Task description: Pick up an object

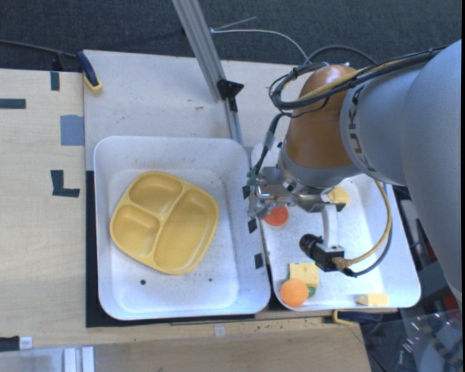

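You are looking down on two white bins side by side, with the grey arm (pixel 403 107) reaching in over the right bin (pixel 399 285). Its orange band (pixel 318 122) sits just above the wrist, and the gripper (pixel 262 200) hangs low at that bin's left edge, close to the wall it shares with the left bin (pixel 108 285). A small red-orange piece (pixel 277 217) lies just beside the gripper, on the right bin's floor; it may be touching the tool, but the wrist hides too much to say, and you cannot tell how the gripper is set. Toward the near edge of the right bin, an orange ball (pixel 294 292) rests against a yellow block (pixel 304 273). A smaller yellow piece (pixel 371 300) lies in that bin's near right corner, and another yellow bit (pixel 339 196) peeks out beside the wrist. Left of the right bin, a yellow divided plate (pixel 164 222) fills the middle of the left bin.
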Action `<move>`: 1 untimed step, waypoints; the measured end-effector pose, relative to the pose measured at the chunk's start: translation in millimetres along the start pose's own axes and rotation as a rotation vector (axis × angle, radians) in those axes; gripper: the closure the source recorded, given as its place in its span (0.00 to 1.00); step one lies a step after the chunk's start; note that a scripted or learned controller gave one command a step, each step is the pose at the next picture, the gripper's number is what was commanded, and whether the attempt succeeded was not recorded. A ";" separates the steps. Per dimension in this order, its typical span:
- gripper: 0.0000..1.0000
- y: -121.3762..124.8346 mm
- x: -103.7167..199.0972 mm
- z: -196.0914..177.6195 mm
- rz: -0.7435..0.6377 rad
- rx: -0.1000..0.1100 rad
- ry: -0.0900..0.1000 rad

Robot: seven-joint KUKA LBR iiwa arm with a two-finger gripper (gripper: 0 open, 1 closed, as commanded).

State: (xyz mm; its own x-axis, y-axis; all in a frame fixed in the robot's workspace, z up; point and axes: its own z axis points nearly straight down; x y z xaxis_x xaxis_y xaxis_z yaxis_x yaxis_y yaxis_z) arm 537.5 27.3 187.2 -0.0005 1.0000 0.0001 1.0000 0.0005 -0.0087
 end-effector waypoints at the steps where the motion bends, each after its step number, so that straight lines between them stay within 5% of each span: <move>1: 1.00 37.6 31.1 -43.7 -0.004 -0.013 0.001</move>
State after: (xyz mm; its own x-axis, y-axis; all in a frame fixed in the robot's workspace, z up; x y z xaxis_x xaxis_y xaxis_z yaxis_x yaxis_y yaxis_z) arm 575.5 58.5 230.6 -0.0047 1.0000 0.0012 1.0000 0.0047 0.0039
